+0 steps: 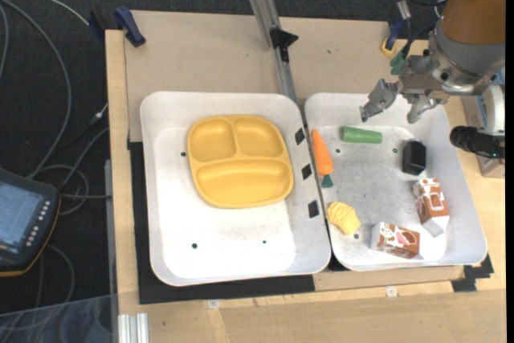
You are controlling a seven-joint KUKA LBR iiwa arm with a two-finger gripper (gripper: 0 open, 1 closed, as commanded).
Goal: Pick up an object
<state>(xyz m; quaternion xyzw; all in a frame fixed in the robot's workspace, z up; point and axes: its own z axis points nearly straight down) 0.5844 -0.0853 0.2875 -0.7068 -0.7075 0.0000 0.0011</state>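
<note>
The bench (209, 52) is lying under everything, its tan board carrying two shallow white bins set side by side and touching along their inner edges. The left bin (173, 253) is holding a yellow divided plate (239, 160), which is sitting flat in the far half of the bin with its three compartments facing up. The right bin (474, 233) is carrying the small objects. The arm (474, 4) is reaching in from the right, its orange band showing above the grey wrist, and it is hanging over the far edge of the right bin. The gripper (399, 103) is hovering there with its two fingers spread apart and nothing between them, just beyond the green block (360, 136), which is lying flat near the far rim. An orange carrot (322, 153) is lying lengthwise along the bin's left wall, close to the seam between the bins. Below it a yellow corn piece (343, 217) is resting near the same wall. A black object (414, 157) is sitting toward the right side of the bin, well apart from the carrot. Two brown-and-white cartons are lying nearer the front: one carton (431, 201) just below the black object, the other carton (398, 240) by the near rim, beside the corn piece.
</note>
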